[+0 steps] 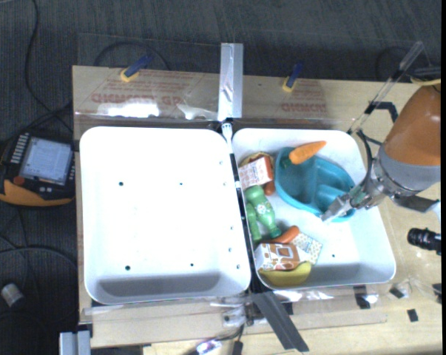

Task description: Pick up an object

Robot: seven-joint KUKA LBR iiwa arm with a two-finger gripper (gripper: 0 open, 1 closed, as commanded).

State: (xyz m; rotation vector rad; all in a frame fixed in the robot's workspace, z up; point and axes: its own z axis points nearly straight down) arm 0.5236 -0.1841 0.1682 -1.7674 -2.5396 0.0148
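My fingers (339,210) sit low in the right bin (370,261), at the near right rim of the blue bowl (315,183); whether they are spread or clenched, I cannot tell. An orange carrot (308,151) rests on the bowl's far rim. A green bottle (259,211) lies along the bin's left wall, a patterned packet (283,255) toward its near edge. The left bin (156,213) sits alongside.

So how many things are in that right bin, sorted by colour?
Blue: 1, the bowl
Orange: 1, the carrot
Green: 1, the bottle
Yellow: 1, the banana
Mixed colours: 2, the carton and the box
Total: 6, though the pile may hide more.
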